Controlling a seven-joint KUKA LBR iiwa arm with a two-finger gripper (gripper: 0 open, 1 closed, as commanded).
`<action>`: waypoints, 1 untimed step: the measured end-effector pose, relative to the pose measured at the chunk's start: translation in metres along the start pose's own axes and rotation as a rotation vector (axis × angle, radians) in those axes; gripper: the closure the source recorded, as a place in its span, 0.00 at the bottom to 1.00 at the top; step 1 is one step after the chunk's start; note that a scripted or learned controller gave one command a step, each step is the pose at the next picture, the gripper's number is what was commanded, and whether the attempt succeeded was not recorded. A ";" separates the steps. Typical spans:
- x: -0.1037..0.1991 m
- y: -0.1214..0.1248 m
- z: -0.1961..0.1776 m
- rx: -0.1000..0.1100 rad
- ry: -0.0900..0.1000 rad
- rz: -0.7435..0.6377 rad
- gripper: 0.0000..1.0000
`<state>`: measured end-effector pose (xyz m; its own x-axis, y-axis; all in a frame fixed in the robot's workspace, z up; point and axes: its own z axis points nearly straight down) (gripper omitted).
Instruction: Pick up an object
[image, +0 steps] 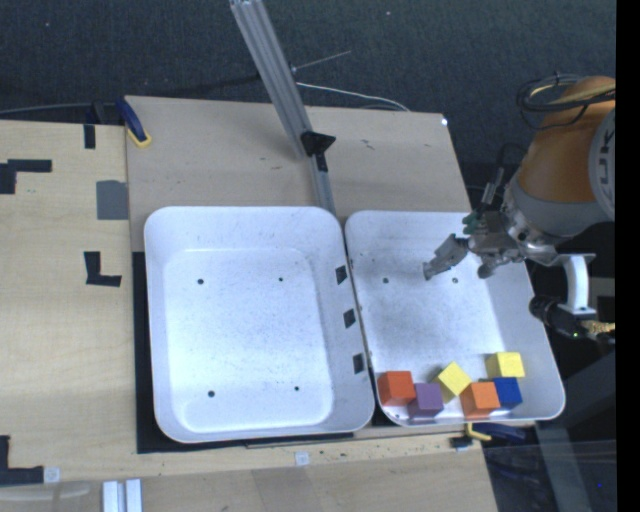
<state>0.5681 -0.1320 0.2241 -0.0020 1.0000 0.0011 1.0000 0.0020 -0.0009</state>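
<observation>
Over the right bin: we see the gripper (455, 262) hanging above the bin's upper part, the arm (560, 170) reaching in from the right.
Tool state: we cannot tell how the gripper is set; nothing shows in its grasp.
Right bin (420, 320): we count six blocks crowded along its near edge, well apart from the gripper.
Blocks: an orange cube (397, 386) on the left, a purple cube (428, 399) just beside it, a yellow cube (454, 379) tilted behind, then a second orange cube (481, 397), a blue cube (507, 391) and another yellow cube (505, 364) bunched on the right.
Left bin (245, 320): we see no blocks in it.
Step in hand: we judge the approach has yet to begin.
Doing it well: we would aim for the left orange cube, since its outer side looks free, and descend squarely so neighbours are not nudged.
Risk: we expect the bin's sloped wall to crowd the approach.
</observation>
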 end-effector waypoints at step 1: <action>-0.031 -0.036 -0.003 0.002 -0.002 0.005 0.00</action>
